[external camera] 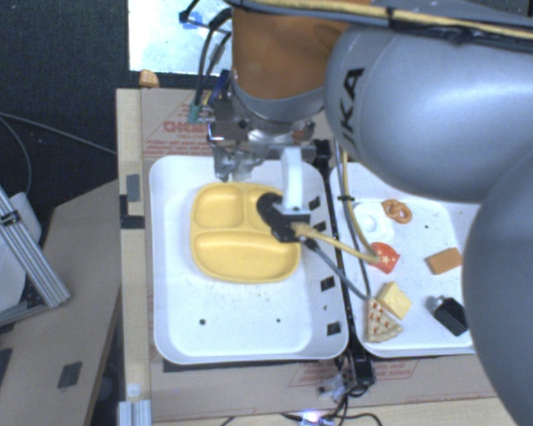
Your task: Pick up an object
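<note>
Because the grey arm with its orange band reaches in from the right and hangs low over the left white bin point(173, 327), the claw point(249, 162) sits at the far edge of the yellow divided plastic plate point(240, 242), the only object in that bin. The plate lies just toward the camera from the claw, its long axis running roughly across the bin, its upper rim directly beneath the wrist. Whether the claw stands wide or narrow cannot be told, since the wrist body covers it. A black fitting with a tan hose point(338, 242) crosses the plate's right edge. The likely move is a short descent onto the plate's near rim.
</note>
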Robot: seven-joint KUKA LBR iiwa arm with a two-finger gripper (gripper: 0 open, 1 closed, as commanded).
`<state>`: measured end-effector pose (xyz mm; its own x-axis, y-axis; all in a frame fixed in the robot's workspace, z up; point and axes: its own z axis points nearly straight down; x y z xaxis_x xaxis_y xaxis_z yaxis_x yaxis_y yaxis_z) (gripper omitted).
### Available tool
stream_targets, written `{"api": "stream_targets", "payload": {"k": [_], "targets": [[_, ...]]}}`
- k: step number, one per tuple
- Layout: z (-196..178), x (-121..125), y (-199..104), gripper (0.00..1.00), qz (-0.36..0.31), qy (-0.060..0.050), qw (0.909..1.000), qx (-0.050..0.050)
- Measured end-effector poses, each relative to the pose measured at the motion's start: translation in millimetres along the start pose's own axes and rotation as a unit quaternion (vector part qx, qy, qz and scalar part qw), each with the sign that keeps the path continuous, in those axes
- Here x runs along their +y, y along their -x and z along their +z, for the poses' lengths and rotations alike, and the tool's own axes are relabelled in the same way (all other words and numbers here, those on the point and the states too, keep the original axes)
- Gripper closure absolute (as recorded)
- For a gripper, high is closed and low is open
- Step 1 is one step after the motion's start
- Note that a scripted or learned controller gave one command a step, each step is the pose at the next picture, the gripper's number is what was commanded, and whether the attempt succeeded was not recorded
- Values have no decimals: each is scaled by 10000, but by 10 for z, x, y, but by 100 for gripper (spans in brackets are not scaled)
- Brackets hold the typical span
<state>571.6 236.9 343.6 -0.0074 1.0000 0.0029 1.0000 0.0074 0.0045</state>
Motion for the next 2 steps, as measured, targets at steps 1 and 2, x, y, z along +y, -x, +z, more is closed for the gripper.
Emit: {"api": "stream_targets", "payload": {"k": [1, 2], "targets": [[-154, -630, 14, 100, 5, -29, 10000, -6], [-256, -598, 12, 100, -14, -9, 10000, -2]]}}
